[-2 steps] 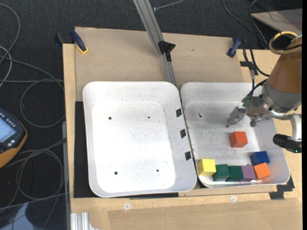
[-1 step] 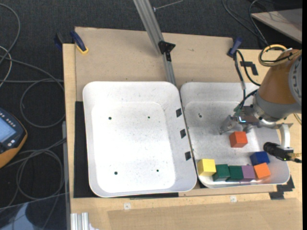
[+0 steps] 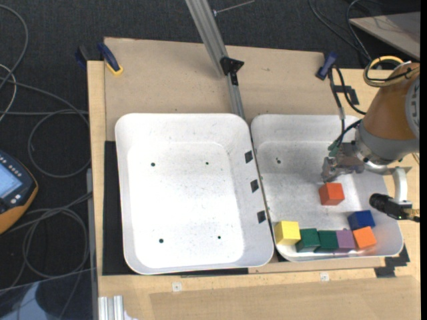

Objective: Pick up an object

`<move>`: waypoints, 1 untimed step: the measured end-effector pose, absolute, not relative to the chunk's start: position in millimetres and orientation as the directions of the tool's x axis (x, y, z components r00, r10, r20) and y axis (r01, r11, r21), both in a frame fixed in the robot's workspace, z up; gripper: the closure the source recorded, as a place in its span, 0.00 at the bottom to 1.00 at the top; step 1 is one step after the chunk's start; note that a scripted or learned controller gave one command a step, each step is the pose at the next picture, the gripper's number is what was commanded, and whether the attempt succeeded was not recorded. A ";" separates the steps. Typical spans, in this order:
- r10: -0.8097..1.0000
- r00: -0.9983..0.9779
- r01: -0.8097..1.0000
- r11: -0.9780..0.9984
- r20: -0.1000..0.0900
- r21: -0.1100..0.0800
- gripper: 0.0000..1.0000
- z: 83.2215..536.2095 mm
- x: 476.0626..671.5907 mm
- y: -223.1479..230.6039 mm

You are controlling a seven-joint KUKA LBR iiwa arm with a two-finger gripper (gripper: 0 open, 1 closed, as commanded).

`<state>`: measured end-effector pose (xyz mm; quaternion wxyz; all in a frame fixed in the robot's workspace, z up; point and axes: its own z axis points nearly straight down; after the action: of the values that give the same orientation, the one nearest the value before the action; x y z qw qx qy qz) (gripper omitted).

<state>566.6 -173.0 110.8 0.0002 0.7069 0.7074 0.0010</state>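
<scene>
Readable text: you find none on any surface here.
Handheld device at the left edge: its lit screen faces you, but the characters are too small to read.
Black tabs on the bin rim: you see no lettering on them.
Coloured blocks: plain faces, no marks.

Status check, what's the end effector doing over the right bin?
End effector just above the orange-red block, nothing seen gripped. Six blocks clustered at right bin's near edge. Path to block clear.
</scene>
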 end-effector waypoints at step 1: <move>1.000 0.001 1.000 -0.001 -0.002 0.006 1.00 159.9 562.1 -180.5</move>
<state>562.1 -180.5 159.9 0.0026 0.7075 0.7068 0.0014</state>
